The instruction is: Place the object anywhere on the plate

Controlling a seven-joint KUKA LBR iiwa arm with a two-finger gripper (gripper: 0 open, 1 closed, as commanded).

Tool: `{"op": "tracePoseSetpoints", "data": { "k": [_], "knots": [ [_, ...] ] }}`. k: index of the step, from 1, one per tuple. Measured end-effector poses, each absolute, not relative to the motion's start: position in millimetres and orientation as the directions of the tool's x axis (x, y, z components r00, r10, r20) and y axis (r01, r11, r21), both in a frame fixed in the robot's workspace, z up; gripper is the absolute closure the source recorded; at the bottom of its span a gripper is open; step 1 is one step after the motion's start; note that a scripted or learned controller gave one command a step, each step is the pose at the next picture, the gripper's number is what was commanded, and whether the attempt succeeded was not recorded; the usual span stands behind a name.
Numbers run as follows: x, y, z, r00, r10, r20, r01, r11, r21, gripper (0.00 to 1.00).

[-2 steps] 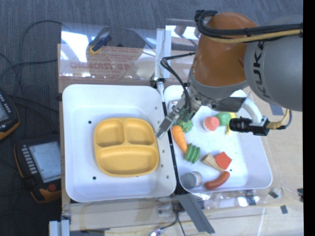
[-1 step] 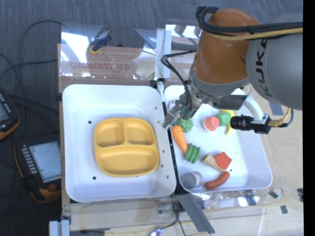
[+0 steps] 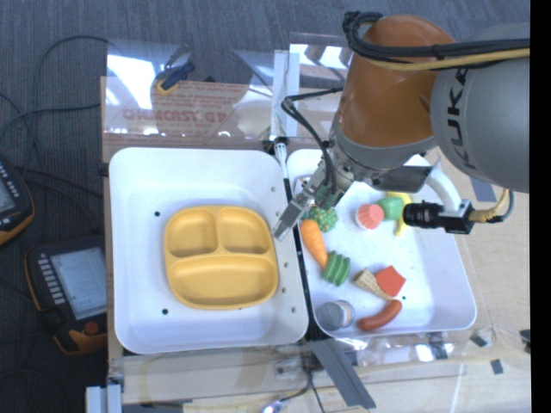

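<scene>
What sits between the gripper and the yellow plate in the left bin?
Only the two bins' adjoining walls. The gripper hangs right above them, by the broccoli and carrot. Past the walls, the bin floor up to the plate is bare.

Left of the claw (image 3: 297, 209), the yellow plate (image 3: 222, 256) looks like smooth matt plastic, lying in a white bin (image 3: 138, 317) of smooth, slightly glossy plastic. Just below the claw, the carrot (image 3: 314, 244) has a smooth plastic sheen. Further below, the small can (image 3: 335, 315) shines like bare metal. Above the claw, the orange band (image 3: 392, 84) is glossy.
</scene>
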State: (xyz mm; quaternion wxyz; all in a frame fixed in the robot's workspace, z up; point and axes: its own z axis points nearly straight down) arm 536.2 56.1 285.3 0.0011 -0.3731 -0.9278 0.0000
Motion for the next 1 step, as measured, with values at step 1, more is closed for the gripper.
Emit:
{"op": "tracePoseSetpoints", "data": {
  "k": [1],
  "knots": [
    [536.2,56.1,285.3,-0.722,0.692,0.002,0.692,0.722,-0.001,0.0]
  ]
}}
